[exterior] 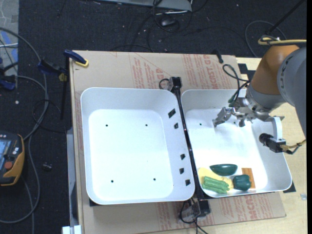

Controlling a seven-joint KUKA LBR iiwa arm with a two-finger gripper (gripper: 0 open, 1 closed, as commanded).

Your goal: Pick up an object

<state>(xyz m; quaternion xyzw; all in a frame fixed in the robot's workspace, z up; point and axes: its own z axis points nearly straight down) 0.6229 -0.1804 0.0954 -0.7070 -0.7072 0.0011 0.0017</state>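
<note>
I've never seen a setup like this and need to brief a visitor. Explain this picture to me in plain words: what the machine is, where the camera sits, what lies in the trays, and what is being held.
One camera looks down at a slant on a bench. The grey and orange arm reaching in from the right is a robot; the metal part at its end is its claw, meant to pick things up. Two shallow white bins stand side by side. The claw hangs over the right bin, above its upper part. Nothing is seen between its fingers, so it holds nothing I can see. The objects lie apart from it, bunched in the near corner of that bin: a dark green bowl-like piece, a green ridged piece, a teal block, something yellow and something orange beneath them. The left bin shows its white floor.
</note>
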